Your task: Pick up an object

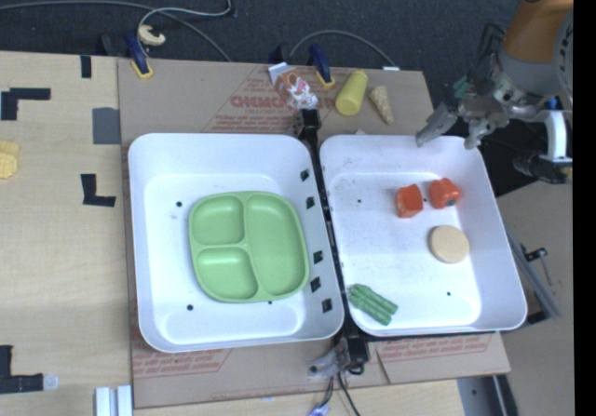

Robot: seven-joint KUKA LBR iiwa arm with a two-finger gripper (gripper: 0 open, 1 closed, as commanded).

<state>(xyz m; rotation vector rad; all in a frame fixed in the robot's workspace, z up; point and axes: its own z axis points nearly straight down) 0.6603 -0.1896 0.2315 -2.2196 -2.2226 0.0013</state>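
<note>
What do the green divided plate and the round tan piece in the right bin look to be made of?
Green divided plate: probably molded plastic, smooth with a soft sheen; even colour and rounded compartment ridges suggest it.
Round tan piece: likely matte plastic or foam toy food, perhaps a cookie; flat, uniform, no glare. Too small to settle.

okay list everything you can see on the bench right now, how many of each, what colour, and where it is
bins: 2, white, side by side on the bench
divided plate: 1, green, in the left bin
red pieces: 2, red-orange, right bin, upper middle
round piece: 1, tan, right bin, below the red ones
green piece: 1, green, right bin's near left corner
yellow item: 1, yellow, on the cardboard behind the bins
gripper: 1, grey, above the right bin's far right corner, holding nothing
</note>
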